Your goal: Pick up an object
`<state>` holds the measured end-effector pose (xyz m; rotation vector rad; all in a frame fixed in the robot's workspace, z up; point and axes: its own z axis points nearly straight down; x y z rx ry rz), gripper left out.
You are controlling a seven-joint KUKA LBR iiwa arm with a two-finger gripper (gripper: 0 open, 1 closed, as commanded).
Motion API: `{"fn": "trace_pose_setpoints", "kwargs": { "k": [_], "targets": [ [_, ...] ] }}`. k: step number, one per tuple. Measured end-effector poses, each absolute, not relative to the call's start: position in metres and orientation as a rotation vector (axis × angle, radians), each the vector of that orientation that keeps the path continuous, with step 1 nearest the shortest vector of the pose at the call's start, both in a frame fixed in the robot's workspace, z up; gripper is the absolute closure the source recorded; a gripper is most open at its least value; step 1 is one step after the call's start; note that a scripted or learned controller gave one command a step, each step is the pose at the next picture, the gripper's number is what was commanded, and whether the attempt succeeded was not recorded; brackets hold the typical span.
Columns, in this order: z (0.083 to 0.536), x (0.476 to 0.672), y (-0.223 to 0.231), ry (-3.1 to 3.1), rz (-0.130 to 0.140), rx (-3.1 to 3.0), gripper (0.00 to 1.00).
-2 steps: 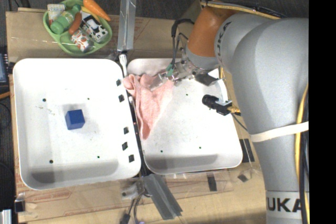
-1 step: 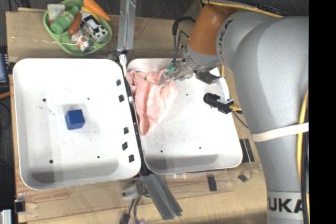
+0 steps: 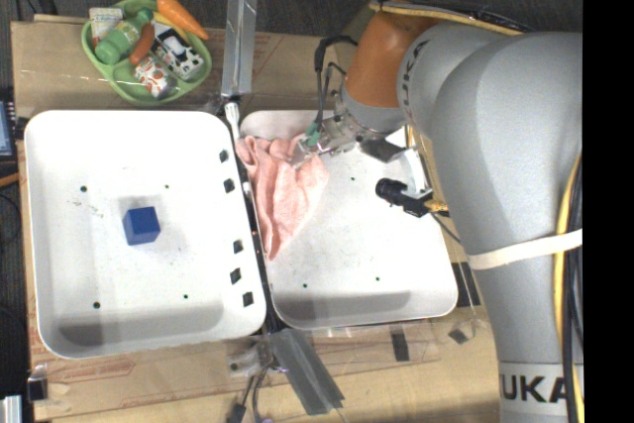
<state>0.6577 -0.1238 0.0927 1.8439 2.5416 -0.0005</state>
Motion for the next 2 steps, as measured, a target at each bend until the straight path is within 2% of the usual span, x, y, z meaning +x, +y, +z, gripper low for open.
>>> {"fn": "trace_pose_setpoints", "kwargs": {
  "k": [1,2],
  "targets": [
    [0.092,0.658,-0.113,2.445,-0.002,1.972,1.00],
    [0.191,0.658,-0.049,2.523,-0.001,1.871,1.00]
  ]
}}
